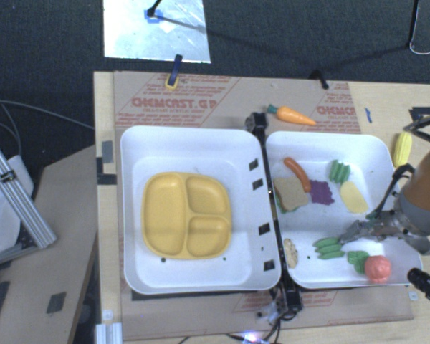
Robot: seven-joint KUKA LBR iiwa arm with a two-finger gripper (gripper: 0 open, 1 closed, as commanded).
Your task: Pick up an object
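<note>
The right white bin [376, 146] holds several toy foods: an orange-red sausage [297, 170], a brown bread slice [292, 193], a purple grape bunch [320, 191], a green vegetable [337, 170], a pale yellow piece [353, 196], green bean pods [328, 246], a red radish with green leaves [373, 265] and a small speckled cookie [291, 252]. My gripper [350, 231] reaches in from the right, low over the bin's front part. Its tip is just above and right of the bean pods, close to them. I see nothing held in it.
The left bin [129, 192] carries a yellow divided plate [187, 214]. A toy carrot [292, 115] lies on the cardboard behind the bins, and a corn cob [402, 149] lies outside the right bin's right rim. The arm's orange band [424, 192] hangs over that rim.
</note>
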